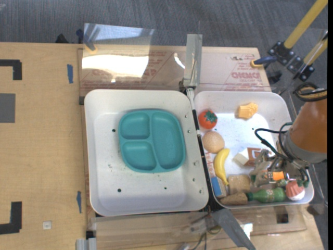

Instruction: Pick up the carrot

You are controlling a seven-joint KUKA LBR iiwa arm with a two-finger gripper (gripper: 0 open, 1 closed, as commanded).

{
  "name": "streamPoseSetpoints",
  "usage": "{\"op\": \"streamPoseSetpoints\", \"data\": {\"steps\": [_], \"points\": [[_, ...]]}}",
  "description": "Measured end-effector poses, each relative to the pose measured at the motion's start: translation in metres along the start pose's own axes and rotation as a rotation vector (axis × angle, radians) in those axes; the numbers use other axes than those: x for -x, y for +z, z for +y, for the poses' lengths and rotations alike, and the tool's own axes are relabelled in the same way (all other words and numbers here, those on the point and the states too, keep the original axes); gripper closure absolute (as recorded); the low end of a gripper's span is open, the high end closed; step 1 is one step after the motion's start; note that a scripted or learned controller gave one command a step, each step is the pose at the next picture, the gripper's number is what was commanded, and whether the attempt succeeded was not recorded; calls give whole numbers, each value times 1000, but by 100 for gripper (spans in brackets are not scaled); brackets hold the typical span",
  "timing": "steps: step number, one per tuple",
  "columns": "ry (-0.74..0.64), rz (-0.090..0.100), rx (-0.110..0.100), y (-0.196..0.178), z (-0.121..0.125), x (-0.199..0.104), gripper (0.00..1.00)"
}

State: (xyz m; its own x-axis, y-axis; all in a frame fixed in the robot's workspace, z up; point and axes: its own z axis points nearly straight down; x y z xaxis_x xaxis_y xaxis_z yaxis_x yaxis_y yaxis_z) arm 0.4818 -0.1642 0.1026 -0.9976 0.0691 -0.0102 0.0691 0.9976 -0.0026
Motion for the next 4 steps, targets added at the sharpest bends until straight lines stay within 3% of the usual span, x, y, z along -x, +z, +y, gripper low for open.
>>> {"op": "streamPoseSetpoints", "data": {"steps": [1,2,3,4], "points": [[-80,-5,3,-120,77,-2,100],[-211,0,3,-217,81,37,100],[-257,17,8,-26,22,34,100],[-473,0,5,-78,77,39,100]]}}
